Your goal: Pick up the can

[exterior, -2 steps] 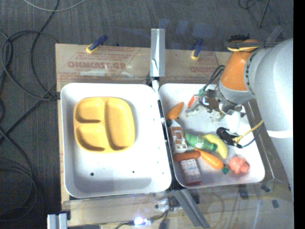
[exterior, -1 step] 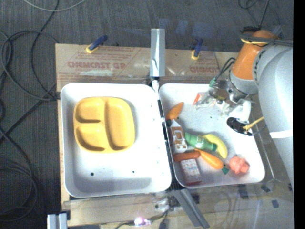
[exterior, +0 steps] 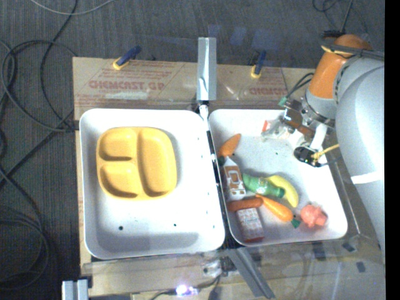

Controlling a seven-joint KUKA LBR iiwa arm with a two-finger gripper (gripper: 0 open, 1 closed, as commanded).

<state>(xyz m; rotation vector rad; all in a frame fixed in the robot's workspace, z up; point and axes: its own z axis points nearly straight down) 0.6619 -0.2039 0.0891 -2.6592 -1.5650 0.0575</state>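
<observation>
The can (exterior: 249, 223) lies on its side in the right bin (exterior: 334, 195), close to the bin's near edge and toward its near-left corner; from my screen I read it as a short cylinder with a reddish-brown label. Just beyond it, almost touching, a red sausage (exterior: 244, 204) lies crosswise, and farther along the left wall stands out an orange-and-white carton (exterior: 233, 180). A carrot (exterior: 229, 145) lies near the left wall toward the far edge. Around the middle of the bin I see a green item (exterior: 256, 183) beside a banana (exterior: 284, 189), with a second carrot (exterior: 277, 209) lying slantwise just in front of them. A pink, strawberry-like toy (exterior: 313, 215) sits near the near-right corner. The gripper (exterior: 289, 125) hangs over the far-right part of this bin, near its far edge, well apart from the can, with the toys lying between them. I cannot tell from this slant whether the gripper is open or closed. The grey arm (exterior: 365, 124) with its orange band (exterior: 328, 74) comes in over the bin's right edge. The left bin (exterior: 150, 227) carries a yellow divided tray (exterior: 137, 161), lying flat toward its far-left part.
</observation>
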